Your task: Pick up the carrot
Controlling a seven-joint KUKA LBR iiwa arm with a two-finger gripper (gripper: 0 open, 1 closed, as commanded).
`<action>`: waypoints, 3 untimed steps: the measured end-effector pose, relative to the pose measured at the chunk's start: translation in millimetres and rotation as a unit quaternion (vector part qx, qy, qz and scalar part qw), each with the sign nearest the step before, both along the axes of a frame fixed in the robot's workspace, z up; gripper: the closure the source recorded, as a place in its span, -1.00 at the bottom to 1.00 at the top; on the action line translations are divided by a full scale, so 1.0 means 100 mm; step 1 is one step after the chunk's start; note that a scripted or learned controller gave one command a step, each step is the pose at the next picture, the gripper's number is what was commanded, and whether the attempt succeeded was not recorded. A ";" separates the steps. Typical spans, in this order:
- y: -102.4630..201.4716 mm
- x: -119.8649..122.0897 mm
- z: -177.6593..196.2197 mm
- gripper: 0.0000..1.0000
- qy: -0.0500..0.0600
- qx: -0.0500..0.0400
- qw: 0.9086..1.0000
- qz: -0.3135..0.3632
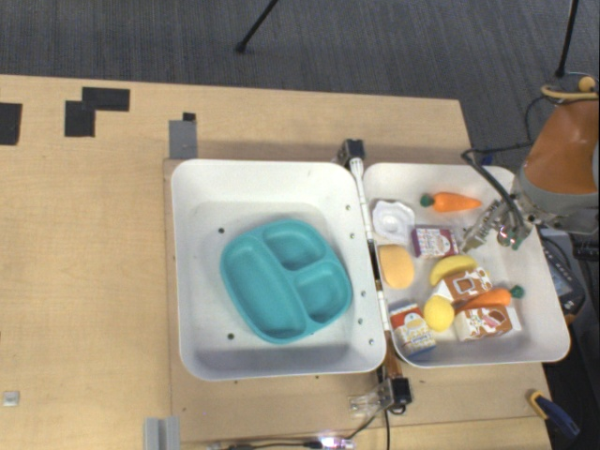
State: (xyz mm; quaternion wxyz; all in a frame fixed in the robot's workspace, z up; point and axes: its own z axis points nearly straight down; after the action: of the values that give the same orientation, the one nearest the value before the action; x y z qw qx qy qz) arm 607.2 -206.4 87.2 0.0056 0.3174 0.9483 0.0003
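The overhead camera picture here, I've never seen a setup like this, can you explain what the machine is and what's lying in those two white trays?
One camera looks down at a slant on a wooden bench. The grey robot arm with an orange band reaches in from the right; its metal two-finger pincer hovers above the right shallow white bin, holding nothing. That bin holds toy food: an orange carrot with a green tip near the far edge, a second orange carrot lying across small cartons, a yellow banana, a yellow lemon, a purple packet and a white cup. The left shallow white bin holds a teal plastic divided plate.
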 end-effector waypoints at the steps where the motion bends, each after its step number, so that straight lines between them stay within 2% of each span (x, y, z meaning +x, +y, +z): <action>1: 0.01 0.00 -0.02 -1.00 0.001 0.001 1.000 -0.001; 2: 0.01 0.44 -0.03 -1.00 0.030 0.005 0.999 -0.023; 3: 0.05 0.48 -0.04 -1.00 0.032 0.010 0.993 -0.115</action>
State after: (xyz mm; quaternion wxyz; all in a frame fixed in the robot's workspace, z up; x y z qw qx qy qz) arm 655.5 -201.0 83.1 -0.0278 0.4239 0.9053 -0.0013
